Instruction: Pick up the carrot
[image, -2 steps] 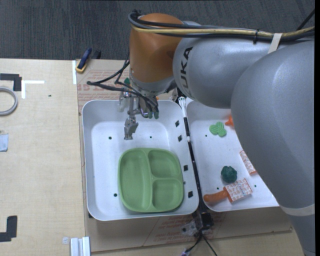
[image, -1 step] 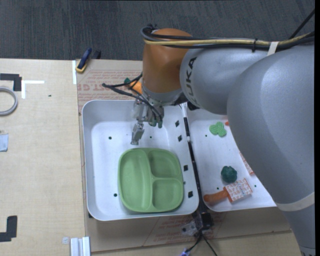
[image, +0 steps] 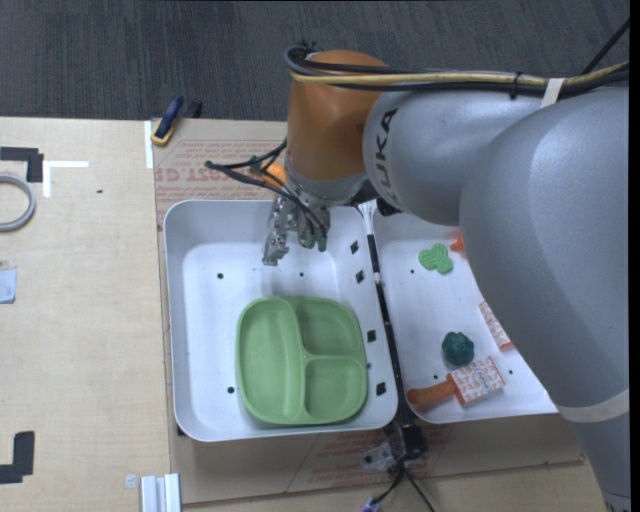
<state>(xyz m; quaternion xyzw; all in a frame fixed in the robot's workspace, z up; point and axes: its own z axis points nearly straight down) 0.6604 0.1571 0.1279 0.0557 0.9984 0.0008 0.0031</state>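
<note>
Carrot: apparently the orange piece in the right bin, untouched.
Hand: over the left bin, empty; finger spread unreadable.
Left: everything.

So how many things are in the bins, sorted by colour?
Green: 3, the divided plate, a light green piece, a dark green piece
Orange: 1, the carrot
Red and white: 2, a packet lying on the carrot, another packet by the arm
Total: 6

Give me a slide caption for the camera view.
Gripper over left bin; carrot lies in right bin.
</note>
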